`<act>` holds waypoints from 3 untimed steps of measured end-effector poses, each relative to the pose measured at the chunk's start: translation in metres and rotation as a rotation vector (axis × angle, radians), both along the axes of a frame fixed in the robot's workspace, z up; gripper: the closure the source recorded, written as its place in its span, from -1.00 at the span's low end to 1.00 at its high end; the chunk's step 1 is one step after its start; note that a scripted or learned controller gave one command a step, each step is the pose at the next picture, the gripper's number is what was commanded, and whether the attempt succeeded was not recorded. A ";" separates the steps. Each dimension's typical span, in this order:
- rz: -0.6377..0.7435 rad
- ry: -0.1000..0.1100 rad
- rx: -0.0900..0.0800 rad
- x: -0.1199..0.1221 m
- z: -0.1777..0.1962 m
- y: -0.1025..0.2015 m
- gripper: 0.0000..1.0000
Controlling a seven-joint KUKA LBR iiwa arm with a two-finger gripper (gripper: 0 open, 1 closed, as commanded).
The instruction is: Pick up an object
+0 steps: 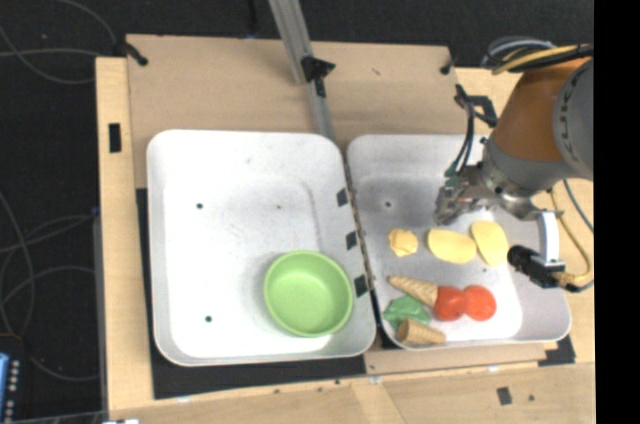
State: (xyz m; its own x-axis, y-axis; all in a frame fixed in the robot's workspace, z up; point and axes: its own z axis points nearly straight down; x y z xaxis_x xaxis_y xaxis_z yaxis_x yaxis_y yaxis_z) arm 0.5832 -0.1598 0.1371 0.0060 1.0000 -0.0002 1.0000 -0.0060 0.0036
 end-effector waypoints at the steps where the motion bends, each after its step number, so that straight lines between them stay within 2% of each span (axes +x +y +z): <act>1: 0.002 -0.004 -0.002 -0.004 0.061 -0.007 1.00; 2: 0.009 -0.004 -0.002 -0.002 0.108 -0.008 1.00; 3: 0.014 0.002 0.001 0.016 0.100 0.043 1.00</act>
